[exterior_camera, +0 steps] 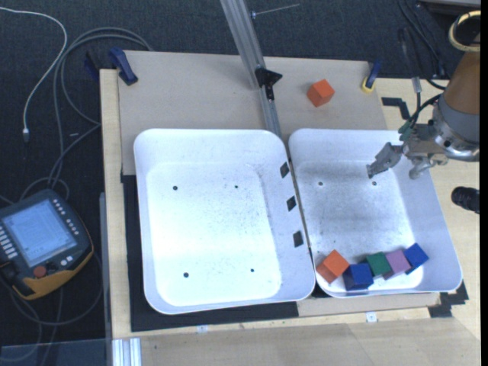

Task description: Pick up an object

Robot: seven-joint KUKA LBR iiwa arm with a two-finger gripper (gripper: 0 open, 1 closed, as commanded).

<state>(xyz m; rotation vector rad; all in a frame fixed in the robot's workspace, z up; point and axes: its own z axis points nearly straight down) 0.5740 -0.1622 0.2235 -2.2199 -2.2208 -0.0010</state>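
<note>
- Camera view: the gripper (398, 163) is hovering over the right bin's (435, 204) far right part, fingers spread wide and gripping nothing.
- Well below it, five cubes are sitting in a row along the near wall: orange cube (332, 265), blue cube (357, 276), green cube (378, 264), purple cube (397, 261), second blue cube (416, 255).
- Up and left of the gripper, a lone orange block (321, 92) is resting on the board (198, 90).
</note>
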